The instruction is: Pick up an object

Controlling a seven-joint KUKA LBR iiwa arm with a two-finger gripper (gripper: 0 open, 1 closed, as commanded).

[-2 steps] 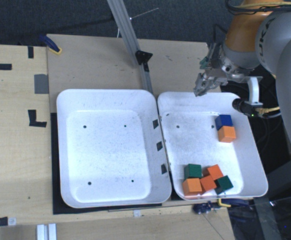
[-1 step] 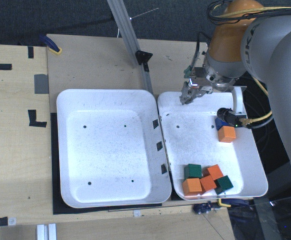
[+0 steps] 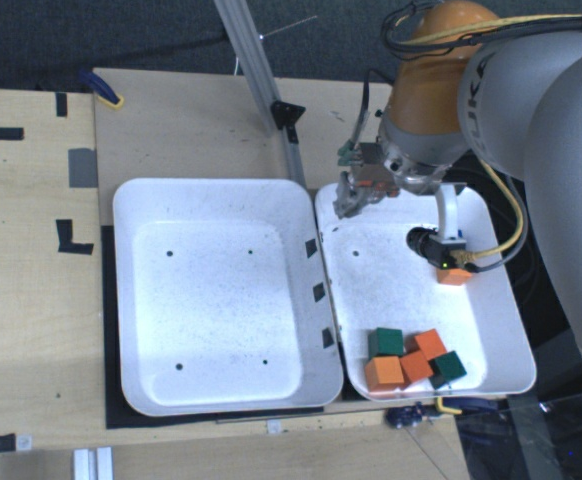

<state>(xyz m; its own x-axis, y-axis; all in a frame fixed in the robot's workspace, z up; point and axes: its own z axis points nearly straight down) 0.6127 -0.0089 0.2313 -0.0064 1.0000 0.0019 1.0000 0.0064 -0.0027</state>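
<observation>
A metal bar (image 3: pixel 254 53) slants across the upper middle of the tabletop (image 3: pixel 31 298), with black tape marks (image 3: pixel 71 236) at left.

two white bins (image 3: pixel 221 203), green blocks (image 3: pixel 386 342), orange blocks (image 3: pixel 384 372), grey arm (image 3: pixel 541 98) with orange band (image 3: pixel 433 78)

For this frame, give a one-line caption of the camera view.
Gripper over right bin's far corner; blocks clustered at near edge.

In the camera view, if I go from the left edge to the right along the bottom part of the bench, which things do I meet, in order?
Left bin → right bin → orange block → second orange block → dark green block. The other green block and the middle orange one overlap these, so I leave them out.
</observation>
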